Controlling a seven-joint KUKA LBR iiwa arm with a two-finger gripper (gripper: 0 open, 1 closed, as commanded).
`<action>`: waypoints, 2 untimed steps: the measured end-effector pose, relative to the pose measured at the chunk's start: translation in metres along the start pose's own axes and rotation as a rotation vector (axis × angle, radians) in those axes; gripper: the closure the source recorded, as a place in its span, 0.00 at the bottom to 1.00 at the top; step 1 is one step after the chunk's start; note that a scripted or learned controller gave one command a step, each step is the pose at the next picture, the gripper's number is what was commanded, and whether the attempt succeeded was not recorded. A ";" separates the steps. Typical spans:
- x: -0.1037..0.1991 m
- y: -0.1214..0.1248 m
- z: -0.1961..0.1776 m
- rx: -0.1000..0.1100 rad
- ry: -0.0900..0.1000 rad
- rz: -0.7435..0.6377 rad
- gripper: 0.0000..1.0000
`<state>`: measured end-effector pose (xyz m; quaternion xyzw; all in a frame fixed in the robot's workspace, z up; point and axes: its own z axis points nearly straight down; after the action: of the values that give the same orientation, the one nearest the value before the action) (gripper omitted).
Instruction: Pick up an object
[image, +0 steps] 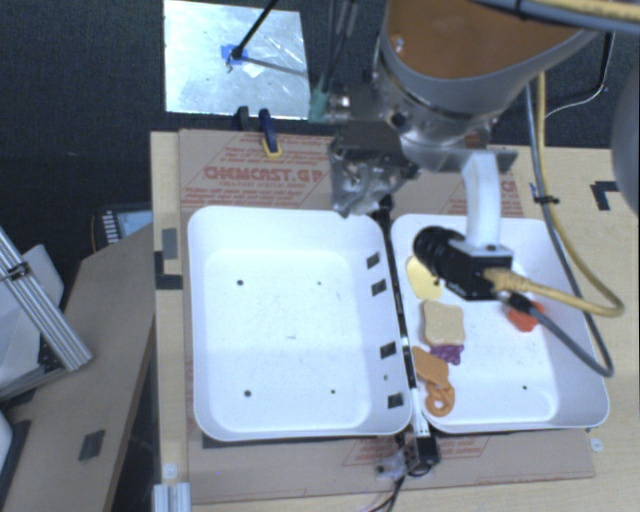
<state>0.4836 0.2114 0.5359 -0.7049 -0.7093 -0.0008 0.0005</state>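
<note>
The right bin (560, 400) holds several small things along its left side: a yellow piece (420, 280), a tan square block (442, 322), a purple piece (448, 353) under it and an orange ring-ended piece (435, 385). A red-orange piece (520, 319) lies further right. My gripper (366, 192) hangs over the far end of the divider between the bins, well behind these things. Nothing shows in it. A black unit (458, 262) on a white bracket juts from the wrist and covers part of the yellow piece.
The left bin (200, 330) lies beside the right one on a cardboard sheet (250, 172). A yellow cable (570, 292) and a grey cable trail across the right bin. A blue-and-yellow clamp (268, 135) sits at the cardboard's far edge.
</note>
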 end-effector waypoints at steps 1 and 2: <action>0.024 0.024 0.001 -0.002 -0.001 -0.001 1.00; 0.023 0.024 0.001 -0.001 -0.001 0.000 0.00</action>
<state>0.5071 0.2343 0.5350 -0.7050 -0.7092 -0.0010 -0.0001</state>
